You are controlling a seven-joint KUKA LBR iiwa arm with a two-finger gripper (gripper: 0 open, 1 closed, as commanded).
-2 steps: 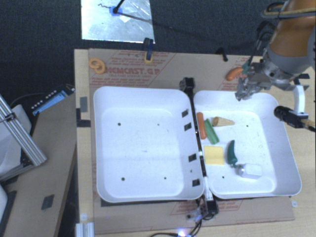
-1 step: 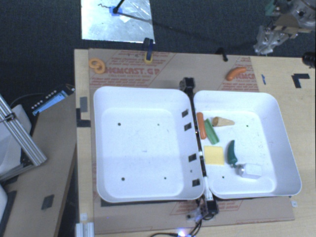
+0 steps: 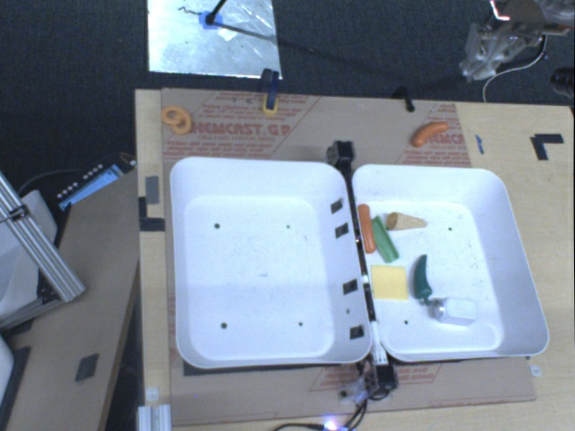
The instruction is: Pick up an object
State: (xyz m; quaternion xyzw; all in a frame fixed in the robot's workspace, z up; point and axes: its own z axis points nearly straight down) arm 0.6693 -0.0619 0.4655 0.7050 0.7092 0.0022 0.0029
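Note:
The right bin (image 3: 503, 241) holds several small objects. An orange-red stick (image 3: 364, 227) lies along its left wall with a green stick (image 3: 384, 239) beside it. A tan wedge (image 3: 406, 222) lies just behind them. Nearer the front are a yellow square (image 3: 390, 283), a dark teal curved piece (image 3: 420, 277) and a whitish clear lump (image 3: 454, 310). My gripper (image 3: 492, 50) hangs at the top right of the camera view, beyond the bench's far edge, well away from both bins.
The left bin (image 3: 189, 241) stands beside the right one. On the cardboard behind the bins lie an orange sausage shape (image 3: 429, 134), an orange ring (image 3: 176, 119) and a yellow-and-blue clamp (image 3: 269, 92). A foil sheet (image 3: 213, 25) lies further back.

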